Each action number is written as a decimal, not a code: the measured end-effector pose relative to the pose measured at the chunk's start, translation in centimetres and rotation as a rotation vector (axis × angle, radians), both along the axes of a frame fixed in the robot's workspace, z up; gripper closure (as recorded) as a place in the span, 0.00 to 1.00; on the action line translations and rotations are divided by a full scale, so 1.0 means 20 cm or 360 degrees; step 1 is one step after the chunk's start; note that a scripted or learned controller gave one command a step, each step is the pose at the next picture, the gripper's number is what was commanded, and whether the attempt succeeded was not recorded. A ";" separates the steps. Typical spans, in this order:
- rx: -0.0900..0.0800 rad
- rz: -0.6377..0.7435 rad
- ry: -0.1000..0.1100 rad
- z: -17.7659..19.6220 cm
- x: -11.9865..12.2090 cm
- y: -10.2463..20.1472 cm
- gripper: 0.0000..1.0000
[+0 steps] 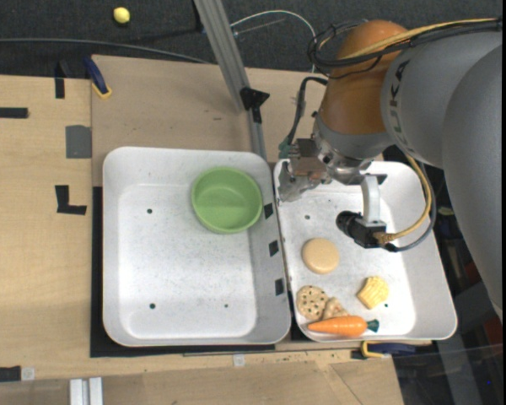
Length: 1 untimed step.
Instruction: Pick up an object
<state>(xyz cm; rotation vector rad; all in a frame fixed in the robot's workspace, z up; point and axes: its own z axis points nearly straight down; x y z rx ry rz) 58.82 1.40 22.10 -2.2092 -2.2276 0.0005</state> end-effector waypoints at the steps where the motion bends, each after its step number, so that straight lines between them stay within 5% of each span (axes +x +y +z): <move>1: -0.0002 -0.0002 0.0001 -0.04 -0.07 0.26 1.00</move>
